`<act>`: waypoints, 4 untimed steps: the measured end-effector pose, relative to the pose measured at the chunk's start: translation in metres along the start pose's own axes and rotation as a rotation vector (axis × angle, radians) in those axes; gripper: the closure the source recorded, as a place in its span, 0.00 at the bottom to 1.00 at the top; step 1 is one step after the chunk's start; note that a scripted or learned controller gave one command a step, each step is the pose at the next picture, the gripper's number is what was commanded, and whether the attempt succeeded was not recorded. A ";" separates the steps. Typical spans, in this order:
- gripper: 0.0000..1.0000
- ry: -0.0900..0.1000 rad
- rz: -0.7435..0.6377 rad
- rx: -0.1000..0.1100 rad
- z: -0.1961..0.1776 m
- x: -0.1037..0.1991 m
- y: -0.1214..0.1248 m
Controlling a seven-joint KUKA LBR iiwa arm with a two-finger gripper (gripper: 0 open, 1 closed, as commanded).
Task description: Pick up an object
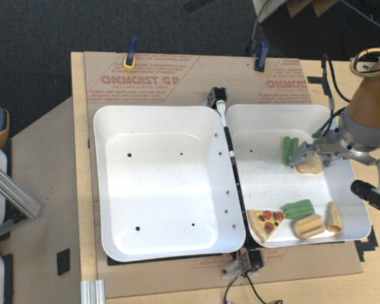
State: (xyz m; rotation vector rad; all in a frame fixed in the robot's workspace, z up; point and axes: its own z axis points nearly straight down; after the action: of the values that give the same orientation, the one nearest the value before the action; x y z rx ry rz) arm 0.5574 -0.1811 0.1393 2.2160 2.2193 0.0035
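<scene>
My gripper (303,156) is low in the right bin (266,122), near its far right part. It sits between a green ridged piece (289,149) on its left and a tan piece (311,166) just below it, touching or nearly touching both. The arm's wrist, with its orange band (369,103), hides what is directly under it. Along the bin's front lie a pizza slice (266,222), a green block (297,208), a bread roll (308,226) and a second tan piece (334,216).
The left bin (114,138) lies beside the right one, with a black divider strip (231,163) between them. Both rest on a cardboard sheet (177,75) held by clamps at the far edge. Cables run by the arm at the right.
</scene>
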 end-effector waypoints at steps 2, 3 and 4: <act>0.00 0.000 0.002 0.003 0.020 -0.043 0.030; 0.00 0.000 0.002 0.003 0.020 -0.043 0.030; 1.00 -0.002 0.002 -0.001 0.009 -0.044 0.031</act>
State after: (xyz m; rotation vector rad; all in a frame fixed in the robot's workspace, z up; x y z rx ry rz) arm 0.5881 -0.2246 0.1305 2.2164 2.2162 0.0024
